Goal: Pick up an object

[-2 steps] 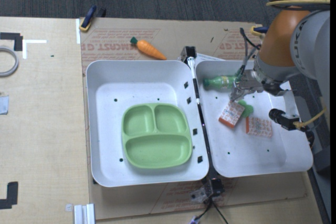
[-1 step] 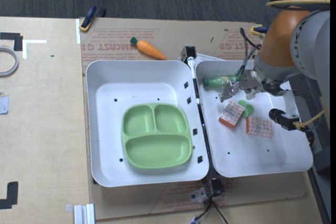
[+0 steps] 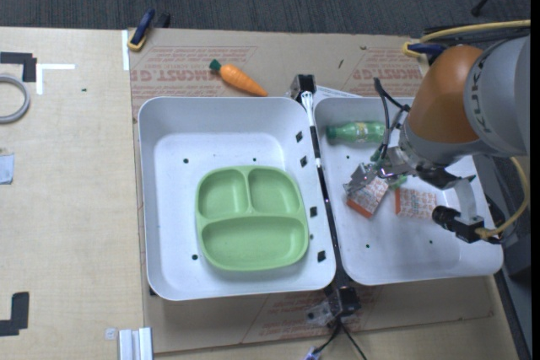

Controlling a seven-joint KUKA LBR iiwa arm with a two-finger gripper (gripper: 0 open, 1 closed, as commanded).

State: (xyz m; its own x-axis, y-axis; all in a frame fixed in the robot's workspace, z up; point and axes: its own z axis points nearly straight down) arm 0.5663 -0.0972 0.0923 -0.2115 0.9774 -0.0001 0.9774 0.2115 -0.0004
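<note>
We hover over the right bin, aiming at a packet.

Right of centre, our gripper point(image 3: 377, 170) sits just above the packet point(image 3: 369, 196) in the right bin point(image 3: 405, 265); whether it is parted or closed we cannot tell. The packet looks light, soft and crinkly, so we judge its long edges the best hold. A bottle point(image 3: 354, 131) lies above.

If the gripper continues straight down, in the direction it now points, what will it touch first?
Most likely the orange-and-white packet lying on the floor of the right bin: the gripper hangs just over the packet's upper edge. Its height above the packet is unclear from this slanted view, so it may already be touching.
</note>
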